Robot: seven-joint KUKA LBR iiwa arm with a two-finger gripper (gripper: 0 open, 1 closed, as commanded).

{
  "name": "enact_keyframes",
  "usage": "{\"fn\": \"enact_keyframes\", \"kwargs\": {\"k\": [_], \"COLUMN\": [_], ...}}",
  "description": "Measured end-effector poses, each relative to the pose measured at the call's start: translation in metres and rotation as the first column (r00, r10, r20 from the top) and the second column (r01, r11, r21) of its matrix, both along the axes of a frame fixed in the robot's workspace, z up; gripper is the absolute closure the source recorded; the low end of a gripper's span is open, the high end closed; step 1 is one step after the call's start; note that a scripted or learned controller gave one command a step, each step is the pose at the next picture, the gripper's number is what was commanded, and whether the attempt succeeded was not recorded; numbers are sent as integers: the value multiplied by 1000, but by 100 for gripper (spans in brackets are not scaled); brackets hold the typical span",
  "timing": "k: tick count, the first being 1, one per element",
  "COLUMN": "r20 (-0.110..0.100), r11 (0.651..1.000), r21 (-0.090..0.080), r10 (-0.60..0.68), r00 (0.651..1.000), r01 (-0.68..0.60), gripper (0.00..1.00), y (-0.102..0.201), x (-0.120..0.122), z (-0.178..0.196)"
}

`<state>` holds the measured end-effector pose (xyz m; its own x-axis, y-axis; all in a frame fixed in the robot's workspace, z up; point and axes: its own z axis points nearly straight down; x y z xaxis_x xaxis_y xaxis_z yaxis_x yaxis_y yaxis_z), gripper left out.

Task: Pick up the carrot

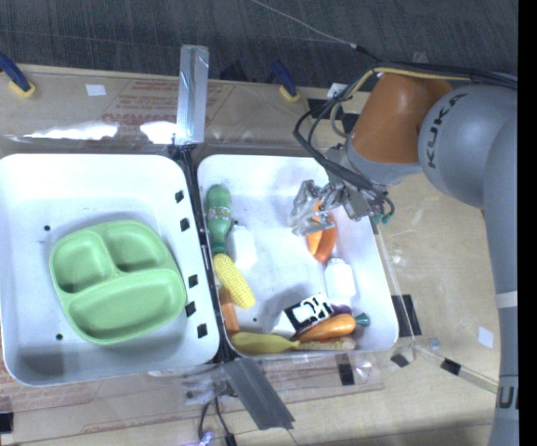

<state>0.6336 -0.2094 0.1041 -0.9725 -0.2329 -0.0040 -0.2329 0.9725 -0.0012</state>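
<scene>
On the bench, the right-hand white bin (pixel 268 170) held the carrot (pixel 322 241) near its right wall, where the gripper (pixel 316 206) sat just above, touching it, its grasp unclear, so the grasp seemed underway, needing a firm close before lifting.

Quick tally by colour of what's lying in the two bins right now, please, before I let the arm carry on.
Green: 2 – divided green plastic plate in the left bin, green cucumber-like toy
Yellow: 2 – yellow corn cob, yellow banana-like toy
Orange: 2 – orange carrot at the gripper, long orange toy
White: 1 – small white bottle
Total: 7
</scene>
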Motion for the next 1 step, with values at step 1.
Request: {"fn": "enact_keyframes", "kwargs": {"k": [1], "r20": [1], "r11": [933], "r21": [1], "r10": [-359], "r00": [933], "r01": [359], "gripper": [100], "y": [29], "x": [25], "z": [41]}}
